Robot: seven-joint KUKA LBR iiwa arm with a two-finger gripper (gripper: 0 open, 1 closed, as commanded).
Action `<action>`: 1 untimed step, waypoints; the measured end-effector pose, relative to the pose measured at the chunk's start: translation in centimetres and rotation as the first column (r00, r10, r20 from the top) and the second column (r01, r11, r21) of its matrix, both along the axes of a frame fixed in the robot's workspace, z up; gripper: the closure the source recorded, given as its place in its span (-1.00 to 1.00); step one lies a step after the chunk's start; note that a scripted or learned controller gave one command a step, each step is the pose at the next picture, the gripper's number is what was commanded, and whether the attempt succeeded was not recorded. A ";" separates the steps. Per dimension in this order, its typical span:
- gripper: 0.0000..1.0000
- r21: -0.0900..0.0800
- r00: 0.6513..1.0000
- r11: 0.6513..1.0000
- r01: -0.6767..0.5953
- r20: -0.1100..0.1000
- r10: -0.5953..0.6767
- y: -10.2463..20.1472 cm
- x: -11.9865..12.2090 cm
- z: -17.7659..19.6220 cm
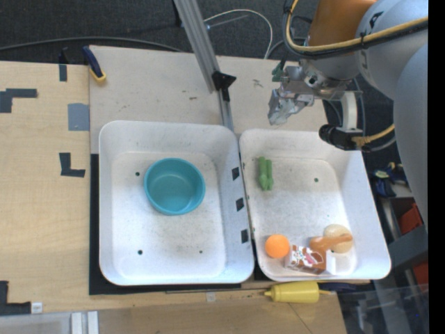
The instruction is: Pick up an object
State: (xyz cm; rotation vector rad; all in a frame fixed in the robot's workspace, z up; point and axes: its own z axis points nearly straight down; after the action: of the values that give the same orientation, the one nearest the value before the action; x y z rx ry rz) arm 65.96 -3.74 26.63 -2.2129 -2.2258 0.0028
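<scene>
My gripper hangs above the far rim of the right bin, with nothing visible between its fingers. In that bin a green toy piece lies near the far left side, below and slightly left of the gripper. An orange ball, a red-and-white packet and a tan bread-like toy cluster at the near right corner. A teal bowl sits in the left bin.
A yellow mustard bottle lies on the bench just outside the right bin's near rim. A grey slanted pole stands behind the bins' shared divider. A yellow-tipped clamp lies at the far left of the bench.
</scene>
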 end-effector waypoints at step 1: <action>1.00 -0.001 1.000 1.000 0.000 0.002 0.000 4.6 1.1 -1.1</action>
State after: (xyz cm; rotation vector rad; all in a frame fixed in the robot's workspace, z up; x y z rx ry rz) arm 67.06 0.81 25.50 -2.2143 -2.2267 0.0020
